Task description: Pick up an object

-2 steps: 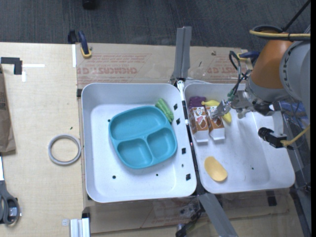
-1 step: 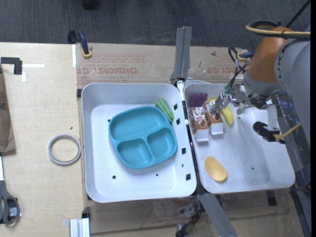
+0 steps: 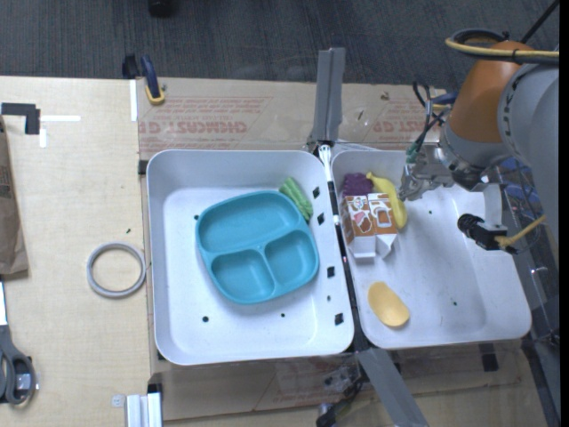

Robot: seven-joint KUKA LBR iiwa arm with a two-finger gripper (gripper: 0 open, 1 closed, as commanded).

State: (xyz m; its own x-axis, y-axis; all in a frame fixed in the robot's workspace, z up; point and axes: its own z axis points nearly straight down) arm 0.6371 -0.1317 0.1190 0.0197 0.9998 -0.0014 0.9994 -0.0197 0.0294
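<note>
Camera view: left bin [image 3: 169, 265] holds blue tray [image 3: 256, 247].

The grey arm [image 3: 524, 105] is reached in from the right, the orange band [image 3: 480, 100] seen just above the wrist, the tool [image 3: 413, 185] angled downward and leftward.

On the worktop [image 3: 71, 194], 2 bins sit side by side. The left bin [image 3: 169, 265] holds a tray [image 3: 256, 247]. The right bin [image 3: 462, 301] holds a carton [image 3: 369, 223] and, behind it, a banana [image 3: 388, 194].
</note>
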